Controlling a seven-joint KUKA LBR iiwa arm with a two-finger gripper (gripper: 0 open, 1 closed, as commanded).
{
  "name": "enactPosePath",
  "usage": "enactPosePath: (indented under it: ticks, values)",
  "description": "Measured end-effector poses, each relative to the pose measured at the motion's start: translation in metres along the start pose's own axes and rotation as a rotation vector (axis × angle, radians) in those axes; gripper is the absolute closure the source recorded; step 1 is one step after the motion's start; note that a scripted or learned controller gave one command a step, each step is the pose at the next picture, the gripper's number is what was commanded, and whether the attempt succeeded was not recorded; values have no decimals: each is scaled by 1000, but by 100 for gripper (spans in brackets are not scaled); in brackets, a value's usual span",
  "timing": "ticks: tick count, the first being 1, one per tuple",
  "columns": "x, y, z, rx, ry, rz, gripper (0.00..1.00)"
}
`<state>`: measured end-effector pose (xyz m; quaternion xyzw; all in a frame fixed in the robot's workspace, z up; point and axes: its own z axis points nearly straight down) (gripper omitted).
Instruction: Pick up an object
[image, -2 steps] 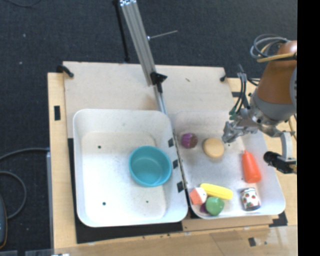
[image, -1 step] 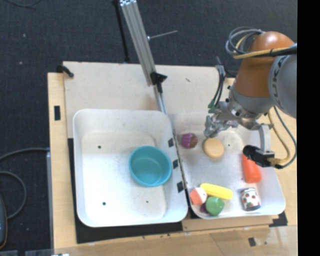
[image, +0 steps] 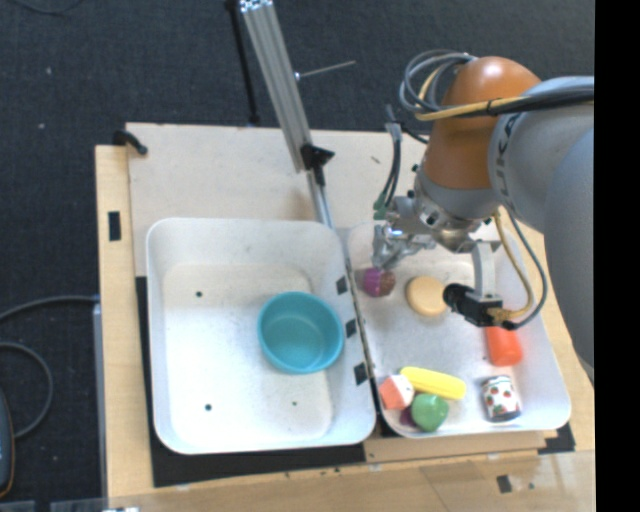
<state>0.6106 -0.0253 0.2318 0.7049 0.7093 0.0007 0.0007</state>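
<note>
My gripper (image: 386, 256) hangs low over the far left corner of the right bin (image: 455, 345). A small purple object (image: 378, 283) lies on the bin floor directly under its tip, touching or nearly touching it; I cannot tell which. A tan round piece (image: 427, 297) lies just to the right of the purple object. The grey arm with its orange band reaches in from the upper right.
The left bin (image: 190, 300) holds a blue bowl (image: 300, 332). Along the right bin's near edge lie a yellow banana (image: 433, 382), a green piece (image: 429, 411), a red piece (image: 396, 392) and a small can (image: 500, 397). An orange block (image: 504, 346) sits at right. A metal post (image: 285, 95) rises behind the bins.
</note>
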Motion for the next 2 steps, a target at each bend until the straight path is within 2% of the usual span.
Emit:
enactPosePath:
  ticks: [2]
  values:
    - [103,26,-21,0,2,-2,100]
